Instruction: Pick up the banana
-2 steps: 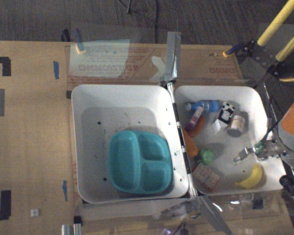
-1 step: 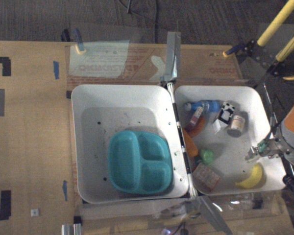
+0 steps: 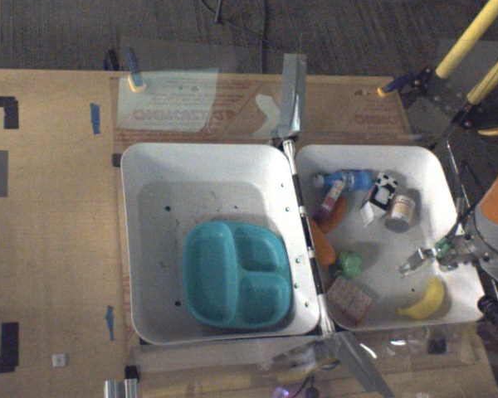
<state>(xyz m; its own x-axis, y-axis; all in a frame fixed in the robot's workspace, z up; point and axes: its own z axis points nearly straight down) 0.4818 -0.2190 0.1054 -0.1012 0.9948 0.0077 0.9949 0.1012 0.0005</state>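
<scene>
The yellow banana (image 3: pixel 427 299) lies in the right bin (image 3: pixel 361 157), near its front right corner. My gripper (image 3: pixel 436 258) reaches in from the right and hangs just behind the banana, apart from it. Its fingers look open, with nothing between them. One silver fingertip (image 3: pixel 415 261) points left over the bin floor.
The right bin also holds a blue bottle (image 3: pixel 349 181), a black-and-white carton (image 3: pixel 383 191), a small can (image 3: pixel 401 209), an orange item (image 3: pixel 322 247), a green ball (image 3: pixel 349 263) and a flat packet (image 3: pixel 350 298). A teal divided plate (image 3: pixel 236 274) sits in the left bin (image 3: pixel 149 189).
</scene>
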